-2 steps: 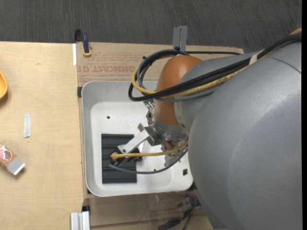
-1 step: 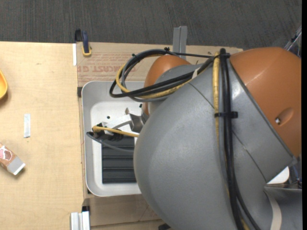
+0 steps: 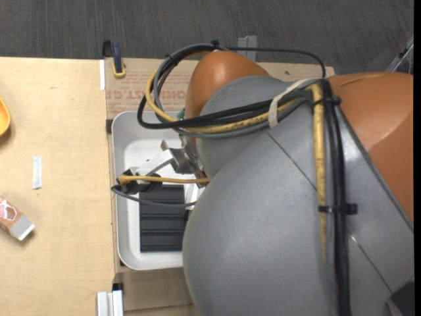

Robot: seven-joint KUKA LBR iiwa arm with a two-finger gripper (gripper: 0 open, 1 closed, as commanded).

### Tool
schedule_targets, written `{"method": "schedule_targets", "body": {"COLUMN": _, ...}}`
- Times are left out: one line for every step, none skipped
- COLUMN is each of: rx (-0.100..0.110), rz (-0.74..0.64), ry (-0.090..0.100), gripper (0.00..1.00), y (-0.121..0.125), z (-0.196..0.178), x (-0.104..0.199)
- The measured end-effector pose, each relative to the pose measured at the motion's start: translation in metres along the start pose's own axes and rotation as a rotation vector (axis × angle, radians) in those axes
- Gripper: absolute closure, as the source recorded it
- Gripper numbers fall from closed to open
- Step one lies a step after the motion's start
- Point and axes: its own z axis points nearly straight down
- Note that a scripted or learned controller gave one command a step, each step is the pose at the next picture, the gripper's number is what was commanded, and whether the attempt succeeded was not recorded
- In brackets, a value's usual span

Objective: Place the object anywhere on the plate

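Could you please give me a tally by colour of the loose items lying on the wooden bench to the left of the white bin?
Orange item at the bench's left edge: 1
White strip: 1
Red-and-white packet: 1
Total: 3
The arm covers much of the white bin, so anything lying under it is not counted.

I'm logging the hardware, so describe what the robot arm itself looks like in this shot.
The arm has bulky, rounded grey casings with glossy orange sections. Black and yellow cables loop over it, bound with white tape and a black zip tie. Metal gripper parts show over the white bin.
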Motion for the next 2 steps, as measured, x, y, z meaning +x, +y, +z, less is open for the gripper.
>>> {"method": "schedule_targets", "body": {"rx": -0.001, "rz": -0.248, "ry": -0.003, "gripper": 0.00, "y": -0.002, "z": -0.054, "x": 0.042}}
{"method": "schedule_targets", "body": {"rx": 0.000, "rz": 0.047, "ry": 0.000, "gripper": 0.00, "y": -0.006, "z": 0.052, "x": 0.029}}
